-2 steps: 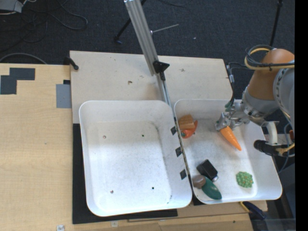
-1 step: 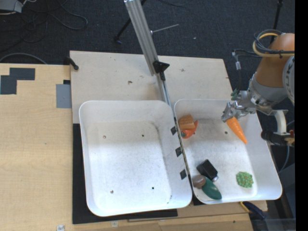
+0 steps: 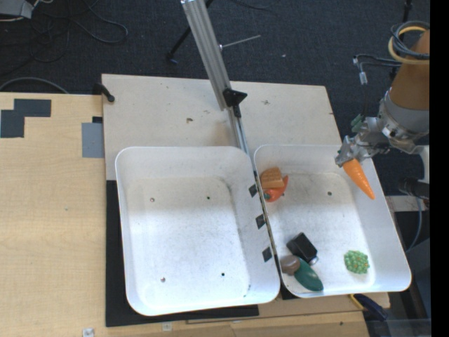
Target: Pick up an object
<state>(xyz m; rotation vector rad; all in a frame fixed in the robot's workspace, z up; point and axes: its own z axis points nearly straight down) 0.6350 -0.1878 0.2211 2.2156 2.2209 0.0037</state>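
Carrot (image 3: 360,177) hangs tip-down over the right bin's (image 3: 393,255) far right rim, its top pinched between the gripper's (image 3: 349,153) fingers; grip looks shallow, so it could slip and drop outside the bin.

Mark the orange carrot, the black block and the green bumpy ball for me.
Orange toy carrot (image 3: 360,177): camera view, middle of its body, over the right bin's far right rim.
Black rectangular block (image 3: 302,247): camera view, centre of its top face.
Green bumpy ball (image 3: 356,261): camera view, centre of its surface.
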